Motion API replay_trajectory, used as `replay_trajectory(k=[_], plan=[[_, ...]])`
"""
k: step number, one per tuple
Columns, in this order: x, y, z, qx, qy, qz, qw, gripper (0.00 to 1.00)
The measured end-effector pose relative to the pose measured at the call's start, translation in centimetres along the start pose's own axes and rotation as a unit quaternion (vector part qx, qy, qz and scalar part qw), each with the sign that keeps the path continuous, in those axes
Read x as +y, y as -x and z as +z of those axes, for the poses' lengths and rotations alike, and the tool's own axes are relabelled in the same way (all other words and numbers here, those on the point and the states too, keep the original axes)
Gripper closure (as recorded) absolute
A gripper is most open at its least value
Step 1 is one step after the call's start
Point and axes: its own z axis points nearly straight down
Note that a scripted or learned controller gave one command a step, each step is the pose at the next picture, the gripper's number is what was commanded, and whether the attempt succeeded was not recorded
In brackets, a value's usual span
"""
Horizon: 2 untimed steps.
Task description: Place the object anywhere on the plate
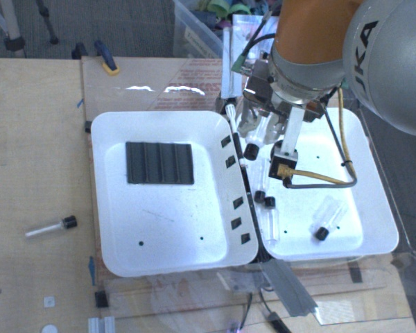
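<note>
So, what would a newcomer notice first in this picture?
The large grey arm with its orange band looms at the upper right, its pincer hanging over the left part of the right bin. In the left bin, a dark ribbed plate stands out against the white. A clear vial with a black cap lies alone on the wooden bench, left of both bins.
</note>
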Motion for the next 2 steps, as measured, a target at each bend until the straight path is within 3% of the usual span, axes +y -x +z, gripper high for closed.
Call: replay_trajectory(k=[1,2], plan=[[-6.8,-5.9,-0.1,-0.001,-0.002,-0.019,0.9998,1.00],[-12.3,-7.6,10.7,-0.001,-0.002,-0.063,0.9980,1.00]])
